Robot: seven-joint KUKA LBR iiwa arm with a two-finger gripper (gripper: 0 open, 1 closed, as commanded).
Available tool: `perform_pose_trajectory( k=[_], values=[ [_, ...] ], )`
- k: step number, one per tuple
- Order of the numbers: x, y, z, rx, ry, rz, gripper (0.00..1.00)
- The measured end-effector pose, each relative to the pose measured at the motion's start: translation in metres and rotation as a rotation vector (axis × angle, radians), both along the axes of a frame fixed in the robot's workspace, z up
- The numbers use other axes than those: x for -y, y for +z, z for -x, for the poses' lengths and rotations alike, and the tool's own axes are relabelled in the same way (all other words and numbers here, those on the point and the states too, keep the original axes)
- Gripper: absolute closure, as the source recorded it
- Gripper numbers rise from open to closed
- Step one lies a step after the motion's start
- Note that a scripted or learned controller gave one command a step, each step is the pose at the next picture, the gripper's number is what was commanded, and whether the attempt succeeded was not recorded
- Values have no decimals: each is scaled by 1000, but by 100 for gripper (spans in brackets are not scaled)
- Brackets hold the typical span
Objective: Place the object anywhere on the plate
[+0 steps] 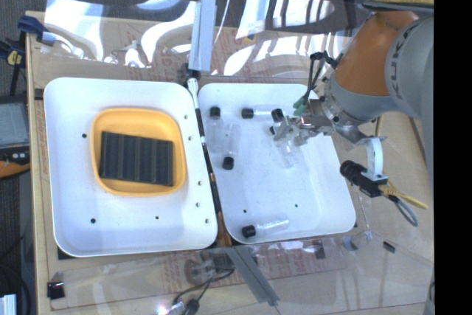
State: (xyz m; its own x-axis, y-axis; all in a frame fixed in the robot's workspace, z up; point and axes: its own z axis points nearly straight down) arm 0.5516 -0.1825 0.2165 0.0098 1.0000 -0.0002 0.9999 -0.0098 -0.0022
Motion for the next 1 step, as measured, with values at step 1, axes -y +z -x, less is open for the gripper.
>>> perform_pose_trajectory(
  k=[1],
  values=[
    [-69, -5, 76, -3, 117, -2, 100]
  ],
)
